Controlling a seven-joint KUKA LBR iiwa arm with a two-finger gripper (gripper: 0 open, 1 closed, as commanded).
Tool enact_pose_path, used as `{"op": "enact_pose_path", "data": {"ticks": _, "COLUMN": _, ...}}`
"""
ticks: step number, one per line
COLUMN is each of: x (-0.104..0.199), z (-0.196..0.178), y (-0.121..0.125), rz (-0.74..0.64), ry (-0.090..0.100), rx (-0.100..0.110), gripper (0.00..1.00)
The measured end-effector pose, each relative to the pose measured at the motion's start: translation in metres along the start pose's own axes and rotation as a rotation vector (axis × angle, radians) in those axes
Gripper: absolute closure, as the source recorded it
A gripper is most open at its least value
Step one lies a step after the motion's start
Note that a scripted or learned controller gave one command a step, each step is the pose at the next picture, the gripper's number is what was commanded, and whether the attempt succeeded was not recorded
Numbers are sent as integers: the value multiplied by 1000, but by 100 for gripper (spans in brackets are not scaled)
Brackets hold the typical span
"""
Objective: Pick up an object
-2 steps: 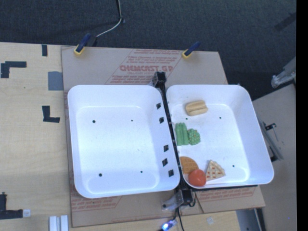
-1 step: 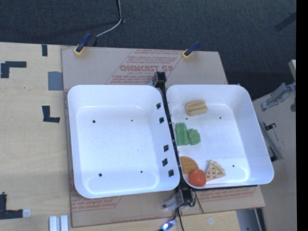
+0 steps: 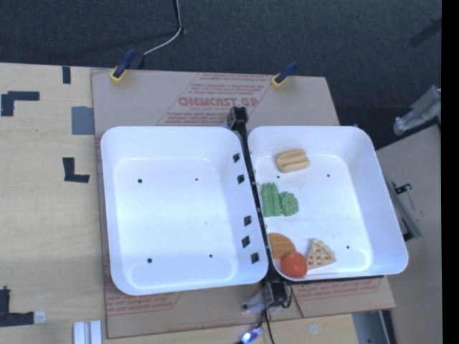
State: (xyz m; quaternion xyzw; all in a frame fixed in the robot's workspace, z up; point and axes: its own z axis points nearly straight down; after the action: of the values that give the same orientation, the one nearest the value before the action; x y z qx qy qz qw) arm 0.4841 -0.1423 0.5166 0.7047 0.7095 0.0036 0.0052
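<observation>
Nothing is picked yet. In the right bin (image 3: 358, 145), the bread roll (image 3: 292, 160) lies apart (the easiest target); the gripper's state cannot be told.

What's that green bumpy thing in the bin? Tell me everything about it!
The green thing looks like a toy vegetable, maybe plastic, with a darker ribbed left part and a lighter, knobbly right part. It lies flat on the floor of the right bin, close to the wall shared with the left bin. Nothing touches it: the bun sits above it in the picture, and the orange piece, red ball and wedge sit below.
</observation>
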Motion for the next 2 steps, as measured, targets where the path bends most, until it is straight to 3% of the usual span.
{"op": "enact_pose_path", "data": {"ticks": 1, "x": 23, "z": 204, "y": 9, "rz": 5, "ry": 6, "rx": 30, "gripper": 0}}
{"op": "enact_pose_path", "data": {"ticks": 2, "x": 155, "z": 339, "y": -8, "rz": -6, "ry": 8, "rx": 31, "gripper": 0}}
